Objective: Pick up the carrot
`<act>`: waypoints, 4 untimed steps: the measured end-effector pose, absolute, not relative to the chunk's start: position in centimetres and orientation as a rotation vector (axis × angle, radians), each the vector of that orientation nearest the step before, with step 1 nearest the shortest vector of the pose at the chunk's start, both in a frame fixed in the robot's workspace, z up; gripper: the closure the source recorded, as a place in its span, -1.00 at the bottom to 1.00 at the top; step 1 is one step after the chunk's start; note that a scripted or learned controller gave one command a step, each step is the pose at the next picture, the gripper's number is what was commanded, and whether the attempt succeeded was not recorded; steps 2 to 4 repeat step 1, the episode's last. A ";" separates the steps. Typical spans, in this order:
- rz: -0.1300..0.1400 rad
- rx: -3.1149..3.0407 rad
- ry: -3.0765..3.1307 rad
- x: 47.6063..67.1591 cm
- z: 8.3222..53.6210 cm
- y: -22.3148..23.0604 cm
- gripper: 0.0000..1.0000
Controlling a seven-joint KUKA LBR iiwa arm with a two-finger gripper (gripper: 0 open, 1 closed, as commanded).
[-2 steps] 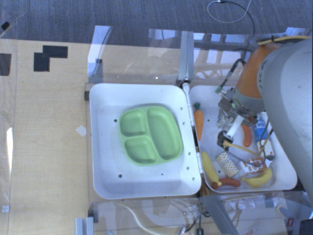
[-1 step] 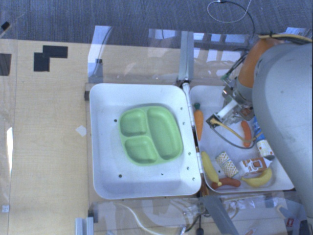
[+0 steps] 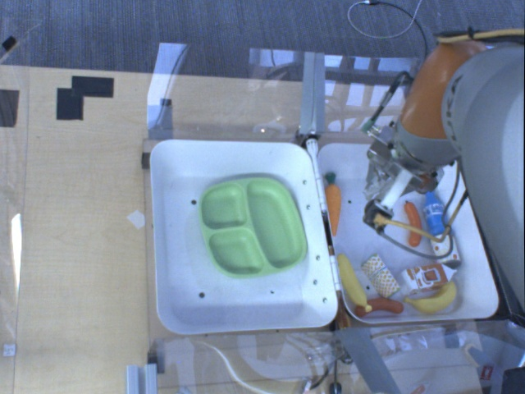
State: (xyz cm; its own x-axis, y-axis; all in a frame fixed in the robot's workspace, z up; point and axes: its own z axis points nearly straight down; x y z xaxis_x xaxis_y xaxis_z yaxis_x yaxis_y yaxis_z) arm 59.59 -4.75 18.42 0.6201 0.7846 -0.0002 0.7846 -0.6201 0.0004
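The carrot (image 3: 333, 206), orange with a small green top, lies along the left wall of the right bin (image 3: 484, 290), its top pointing away from me. My gripper (image 3: 377, 194) hangs over the middle of that bin, a short way right of the carrot and apart from it. Nothing shows between gripper and carrot.
The right bin also holds a blue bottle (image 3: 433, 213), a small orange-red sausage (image 3: 413, 222), two bananas (image 3: 351, 281) (image 3: 432, 300), a patterned roll (image 3: 380, 275), a small carton (image 3: 425, 277) and a red sausage (image 3: 381, 305). A green divided plate (image 3: 250, 224) lies in the left bin (image 3: 176, 298).
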 end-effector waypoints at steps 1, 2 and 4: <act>-0.004 2.887 1.243 57.7 18.3 -7.4 1.00; -0.004 2.887 1.243 57.7 18.3 -7.4 1.00; -0.004 2.887 1.243 57.7 18.3 -7.4 1.00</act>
